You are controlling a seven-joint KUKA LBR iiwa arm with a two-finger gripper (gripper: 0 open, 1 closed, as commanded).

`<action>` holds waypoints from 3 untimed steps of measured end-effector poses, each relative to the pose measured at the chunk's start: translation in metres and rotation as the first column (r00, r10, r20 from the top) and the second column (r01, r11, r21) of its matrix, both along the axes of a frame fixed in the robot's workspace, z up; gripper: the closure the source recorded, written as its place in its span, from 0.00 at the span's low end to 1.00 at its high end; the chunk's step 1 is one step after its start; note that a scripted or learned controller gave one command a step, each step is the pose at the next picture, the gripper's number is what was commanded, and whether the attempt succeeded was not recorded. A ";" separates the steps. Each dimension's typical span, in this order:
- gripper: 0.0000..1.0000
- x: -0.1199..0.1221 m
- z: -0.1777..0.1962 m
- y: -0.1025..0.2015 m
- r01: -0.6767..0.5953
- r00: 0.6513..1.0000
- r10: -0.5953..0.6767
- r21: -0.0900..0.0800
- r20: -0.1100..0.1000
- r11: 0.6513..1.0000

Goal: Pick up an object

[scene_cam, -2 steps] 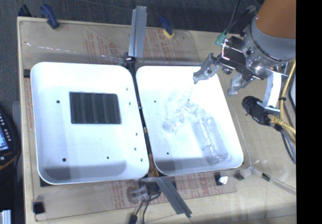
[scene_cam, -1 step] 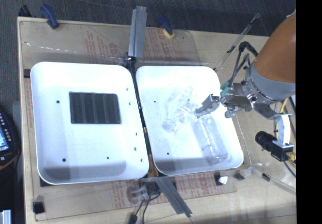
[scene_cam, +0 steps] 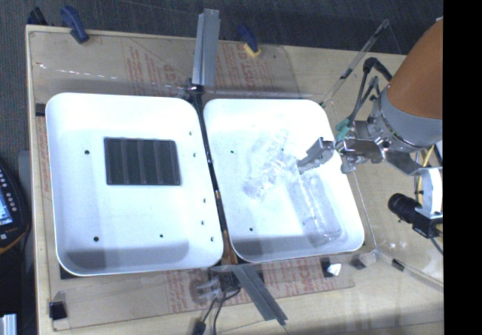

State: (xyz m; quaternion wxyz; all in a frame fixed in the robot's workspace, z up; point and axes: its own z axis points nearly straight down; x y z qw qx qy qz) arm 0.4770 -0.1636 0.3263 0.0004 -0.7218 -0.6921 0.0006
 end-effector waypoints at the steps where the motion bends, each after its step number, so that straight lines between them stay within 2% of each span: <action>1: 0.00 0.000 0.012 -0.019 0.064 0.998 -0.064 -0.001 0.000 0.998; 2: 0.00 0.000 0.009 -0.039 0.032 0.999 -0.032 -0.001 0.002 0.999; 3: 0.00 0.000 -0.011 -0.044 0.152 0.988 -0.152 0.001 -0.003 0.988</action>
